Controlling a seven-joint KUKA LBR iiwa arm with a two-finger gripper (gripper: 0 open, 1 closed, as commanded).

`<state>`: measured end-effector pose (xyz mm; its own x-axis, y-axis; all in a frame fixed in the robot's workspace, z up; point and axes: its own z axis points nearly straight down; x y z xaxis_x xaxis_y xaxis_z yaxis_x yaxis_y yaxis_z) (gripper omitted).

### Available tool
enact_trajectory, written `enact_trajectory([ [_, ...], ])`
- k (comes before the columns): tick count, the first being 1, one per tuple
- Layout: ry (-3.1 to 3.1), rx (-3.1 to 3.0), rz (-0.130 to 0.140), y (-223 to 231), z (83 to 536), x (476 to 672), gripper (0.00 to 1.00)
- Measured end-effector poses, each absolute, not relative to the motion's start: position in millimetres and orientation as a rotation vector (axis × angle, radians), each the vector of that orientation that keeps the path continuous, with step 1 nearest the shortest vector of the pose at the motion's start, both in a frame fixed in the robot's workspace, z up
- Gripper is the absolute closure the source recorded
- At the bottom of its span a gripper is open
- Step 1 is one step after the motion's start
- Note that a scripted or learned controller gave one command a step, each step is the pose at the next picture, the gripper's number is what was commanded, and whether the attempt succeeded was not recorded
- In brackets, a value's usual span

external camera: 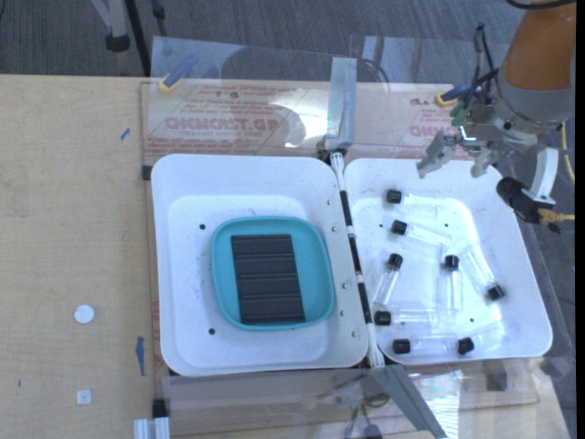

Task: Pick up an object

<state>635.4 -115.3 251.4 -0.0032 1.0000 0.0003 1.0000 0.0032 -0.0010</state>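
Two shallow white bins sat side by side on the bench. The left bin [174,245] held a teal tray [224,273] near its centre, w/ a dark ribbed block [267,279] lying flat inside it. The right bin [521,273] held a scatter of clear vials w/ black caps, approx. seven caps countable, all lying on their sides. One vial [388,280] lay toward the left-centre of that bin, cap at its far end. Another [413,230] lay just above it, cap toward the left wall. One black cap [393,196] sat near the far left corner. A vial [452,282] lay at mid-bin, and another [484,277] slanted toward the right wall, cap at its near end. Three more caps lined the near edge, incl. one [401,346] at the near left corner; their glass bodies were hard to trace against the white.

The vials were transparent, thin tubes, barely visible except for glints and caps.

The arm [539,44] came in over the far right corner of the right bin, orange band up top, grey wrist below. The gripper [457,158] hung above the far rim of that bin, its two fingers spread wide w/ nothing between them.
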Motion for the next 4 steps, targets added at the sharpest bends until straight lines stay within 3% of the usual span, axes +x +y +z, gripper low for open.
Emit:
enact_trajectory([
  [1, -2.434, -1.991, -0.002, -142.7, 96.8, 667.5, 0.00],
  [2, -2.463, -1.956, -0.007, -94.3, 87.9, 618.1, 0.00],
  [3, -2.463, -1.966, -0.007, -97.9, 98.2, 618.8, 1.00],
  [4, -2.500, -1.909, -0.004, -48.9, 196.4, 667.8, 1.00],
])
